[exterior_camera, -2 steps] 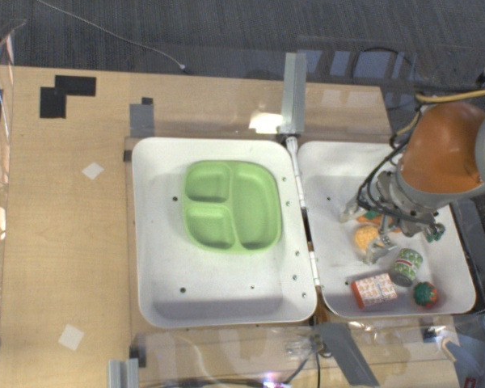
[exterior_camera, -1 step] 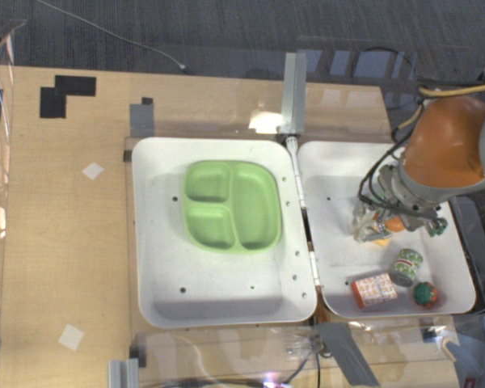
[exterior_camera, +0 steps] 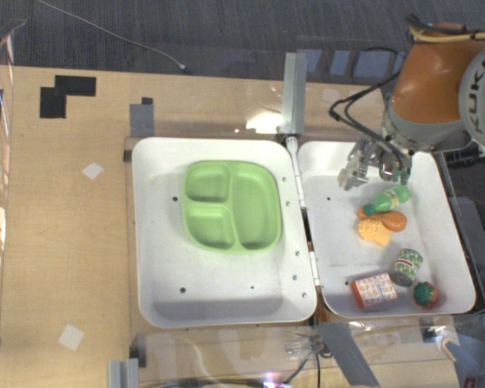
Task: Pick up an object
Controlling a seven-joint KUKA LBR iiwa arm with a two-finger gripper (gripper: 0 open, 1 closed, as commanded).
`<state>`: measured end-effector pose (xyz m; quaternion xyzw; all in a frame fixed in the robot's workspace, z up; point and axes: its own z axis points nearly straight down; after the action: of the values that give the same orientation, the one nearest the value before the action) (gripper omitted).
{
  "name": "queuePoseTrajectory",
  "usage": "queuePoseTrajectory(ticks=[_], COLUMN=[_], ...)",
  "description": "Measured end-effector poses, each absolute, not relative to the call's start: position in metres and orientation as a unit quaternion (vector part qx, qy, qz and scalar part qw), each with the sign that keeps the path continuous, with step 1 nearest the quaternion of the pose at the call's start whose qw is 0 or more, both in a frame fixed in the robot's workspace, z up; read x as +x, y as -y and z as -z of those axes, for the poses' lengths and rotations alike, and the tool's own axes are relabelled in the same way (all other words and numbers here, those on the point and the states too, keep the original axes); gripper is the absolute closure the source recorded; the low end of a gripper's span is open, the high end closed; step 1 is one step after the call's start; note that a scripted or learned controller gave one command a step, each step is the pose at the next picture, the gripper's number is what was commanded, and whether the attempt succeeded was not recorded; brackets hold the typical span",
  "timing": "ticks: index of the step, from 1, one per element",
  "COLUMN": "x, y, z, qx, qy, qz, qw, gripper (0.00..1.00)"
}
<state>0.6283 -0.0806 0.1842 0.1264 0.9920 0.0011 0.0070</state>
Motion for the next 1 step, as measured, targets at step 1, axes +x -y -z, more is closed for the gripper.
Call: queuePoseTrajectory(ticks=[1], x=[0.5901], y=[0.0241], z=[-0.1942], qx=[0.336], qy=[-0.942], qz=[-0.002], qw=[0.003], gripper=[1.0])
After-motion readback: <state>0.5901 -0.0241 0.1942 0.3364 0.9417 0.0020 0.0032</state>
